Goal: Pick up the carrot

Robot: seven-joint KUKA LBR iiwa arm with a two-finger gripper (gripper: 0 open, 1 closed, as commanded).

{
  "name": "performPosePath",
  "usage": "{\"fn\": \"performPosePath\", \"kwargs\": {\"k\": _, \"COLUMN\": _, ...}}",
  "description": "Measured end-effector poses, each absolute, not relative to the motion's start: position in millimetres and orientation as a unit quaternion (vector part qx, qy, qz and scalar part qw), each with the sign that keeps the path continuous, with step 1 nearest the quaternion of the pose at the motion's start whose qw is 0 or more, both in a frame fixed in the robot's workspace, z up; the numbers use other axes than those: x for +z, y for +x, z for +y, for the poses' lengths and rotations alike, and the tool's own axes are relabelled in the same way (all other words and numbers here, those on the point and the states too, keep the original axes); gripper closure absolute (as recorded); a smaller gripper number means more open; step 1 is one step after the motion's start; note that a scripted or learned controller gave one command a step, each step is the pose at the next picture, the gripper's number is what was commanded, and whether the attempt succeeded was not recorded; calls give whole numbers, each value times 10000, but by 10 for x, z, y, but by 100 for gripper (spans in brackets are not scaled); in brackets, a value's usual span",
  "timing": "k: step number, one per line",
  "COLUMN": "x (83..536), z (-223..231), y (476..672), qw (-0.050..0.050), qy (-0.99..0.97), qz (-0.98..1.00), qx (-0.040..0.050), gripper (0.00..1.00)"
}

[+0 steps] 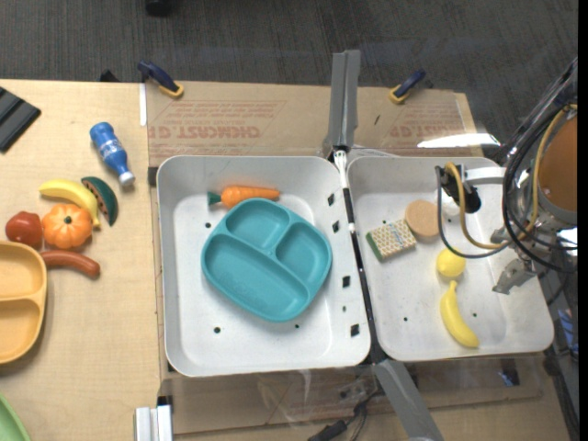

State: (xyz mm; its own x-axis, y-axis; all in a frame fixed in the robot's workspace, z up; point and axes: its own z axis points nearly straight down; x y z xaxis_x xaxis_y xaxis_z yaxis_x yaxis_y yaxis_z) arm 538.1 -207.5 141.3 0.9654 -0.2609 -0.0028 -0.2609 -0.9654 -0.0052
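Observation:
The orange carrot (244, 194) lies flat near the back wall of the left bin (180, 274), just touching the far rim of a teal divided plate (266, 257). My gripper (512, 277) hangs at the right edge of the right bin (514, 333), under the grey arm and its looping cables. It is far to the right of the carrot and nothing shows in it.
The right bin holds a banana (457, 315), a lemon (450, 264), a round tan disc (423, 218) and a speckled green-edged block (392, 239). On the bench to the left lie a blue bottle (111, 153), toy fruit (66, 225) and a yellow tray (20, 303).

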Motion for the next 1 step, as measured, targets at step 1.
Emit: {"fn": "performPosePath", "kwargs": {"k": 1, "x": 916, "z": -1963, "y": 5849, "qw": 31, "qy": -9848, "qz": 1736, "qx": 14, "gripper": 0}}
